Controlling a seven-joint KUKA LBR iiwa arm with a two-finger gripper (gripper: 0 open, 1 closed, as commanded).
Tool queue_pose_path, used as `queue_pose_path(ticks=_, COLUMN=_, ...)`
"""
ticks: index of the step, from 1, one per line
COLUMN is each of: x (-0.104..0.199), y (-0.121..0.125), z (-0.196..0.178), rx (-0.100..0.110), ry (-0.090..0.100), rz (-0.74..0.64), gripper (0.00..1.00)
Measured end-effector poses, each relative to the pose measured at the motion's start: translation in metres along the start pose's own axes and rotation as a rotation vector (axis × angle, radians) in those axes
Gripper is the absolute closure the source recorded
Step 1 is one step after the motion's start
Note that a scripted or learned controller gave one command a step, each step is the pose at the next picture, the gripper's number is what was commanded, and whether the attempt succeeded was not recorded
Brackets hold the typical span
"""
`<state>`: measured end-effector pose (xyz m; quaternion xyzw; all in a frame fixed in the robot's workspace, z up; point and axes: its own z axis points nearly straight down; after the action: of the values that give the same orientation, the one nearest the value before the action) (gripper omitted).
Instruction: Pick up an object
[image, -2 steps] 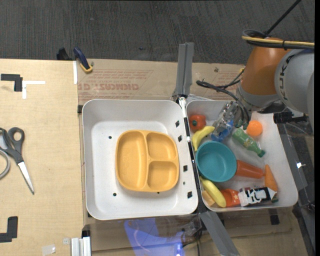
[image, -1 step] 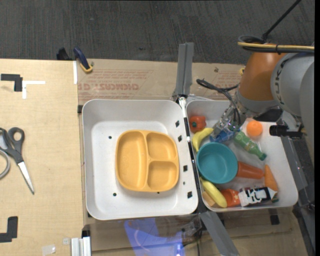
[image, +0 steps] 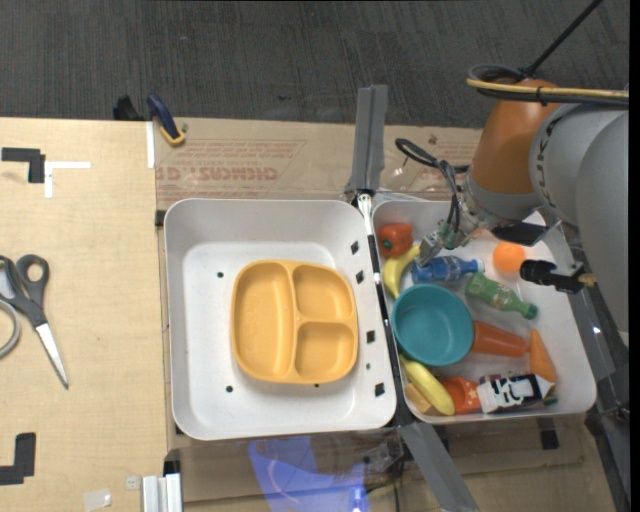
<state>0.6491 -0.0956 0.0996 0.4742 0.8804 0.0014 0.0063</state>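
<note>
Nearest the camera, at the right bin's (image: 578, 398) lower edge, a black-and-white carton (image: 512, 391) lies on its side at about five o'clock in the bin, with a red piece (image: 462, 394) and a yellow banana (image: 427, 385) just to its nine o'clock side. Above them a teal bowl (image: 432, 323) sits open side up at the bin's left, and an orange carrot-shaped toy (image: 505, 341) stretches from the bowl's three o'clock side toward the right wall. Farther back lie a green bottle (image: 497, 296), a blue bottle (image: 446, 269) and a second banana (image: 398, 271) curving along the divider, with a red tomato-like piece (image: 396, 237) at eleven o'clock and an orange ball (image: 509, 258) at two o'clock. The left bin (image: 190, 330) holds a yellow divided plate (image: 295, 322) lying flat near its centre. On the bench at the left, scissors (image: 38, 310) lie at nine o'clock. The gripper (image: 444, 236) hangs over the far part of the right bin, just above the blue bottle's far end; whether its fingers are spread or closed cannot be told, and nothing is visibly between them. Behind it rises the grey arm (image: 590, 160) with its orange band.
</note>
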Motion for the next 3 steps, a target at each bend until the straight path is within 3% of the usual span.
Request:
queue_pose_path(ticks=1, x=0.0, y=0.015, z=-0.169, rx=0.006, ry=0.006, rz=-0.133, gripper=1.0)
queue_pose_path(ticks=2, x=0.087, y=0.024, z=-0.115, rx=0.01, ry=0.01, rz=-0.064, gripper=1.0)
queue_pose_path(ticks=3, x=0.056, y=0.039, z=-0.192, rx=0.008, ry=0.007, rz=-0.152, gripper=1.0)
